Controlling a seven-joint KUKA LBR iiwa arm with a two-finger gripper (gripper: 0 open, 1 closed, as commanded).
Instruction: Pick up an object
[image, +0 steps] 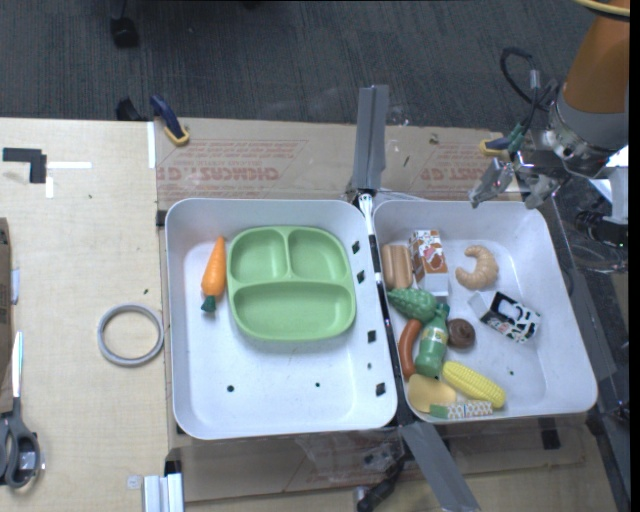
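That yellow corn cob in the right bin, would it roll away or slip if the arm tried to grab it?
The yellow toy corn cob looks rounded and long, so it may roll if nudged sideways. Its shiny, plastic-looking surface suggests it is light and perhaps slippery. It lies against other toys near the white right bin's front edge, which might steady it.

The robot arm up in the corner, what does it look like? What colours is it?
The arm has a fat orange band, with a grey ring just below it. Under that sits a smaller silvery wrist piece with bits of green and yellow on it. Thin black cables loop beside it. At the end is the gripper, made of dull grey metal, thin and pointy, over the top edge of the right white bin.
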